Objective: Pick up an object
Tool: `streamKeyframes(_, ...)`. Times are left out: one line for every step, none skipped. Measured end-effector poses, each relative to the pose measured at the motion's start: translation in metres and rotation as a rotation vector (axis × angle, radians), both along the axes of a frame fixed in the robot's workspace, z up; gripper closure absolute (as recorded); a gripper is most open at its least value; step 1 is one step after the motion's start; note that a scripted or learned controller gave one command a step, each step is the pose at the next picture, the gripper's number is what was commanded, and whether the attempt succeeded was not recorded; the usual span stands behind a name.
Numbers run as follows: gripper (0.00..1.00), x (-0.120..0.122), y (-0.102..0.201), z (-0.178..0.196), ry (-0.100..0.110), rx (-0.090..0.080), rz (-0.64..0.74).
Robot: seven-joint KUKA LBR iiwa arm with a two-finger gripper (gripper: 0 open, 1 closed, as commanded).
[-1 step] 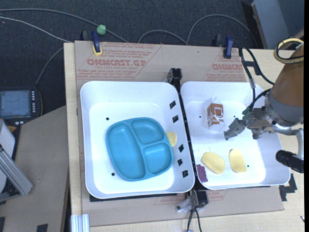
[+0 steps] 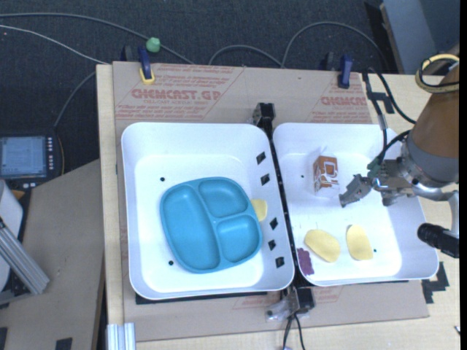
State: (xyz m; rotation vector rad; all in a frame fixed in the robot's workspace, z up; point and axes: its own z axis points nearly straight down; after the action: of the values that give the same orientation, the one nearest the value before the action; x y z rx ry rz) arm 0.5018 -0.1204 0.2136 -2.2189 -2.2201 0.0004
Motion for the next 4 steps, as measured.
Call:
streamKeyframes(0.0,0.003,-0.002,-0.043,0.005,0.001,-0.001)
streamKeyframes(0.0,-0.005,-0.009,-0.094,0.004,0.001,-0.002)
streamKeyframes(0.0,-0.005,-0.008,-0.13,0.001,0.0,0.0)
streamKeyframes(1.0,-0.004,-0.009,-0.117,-0.005,-0.002,-0.002)
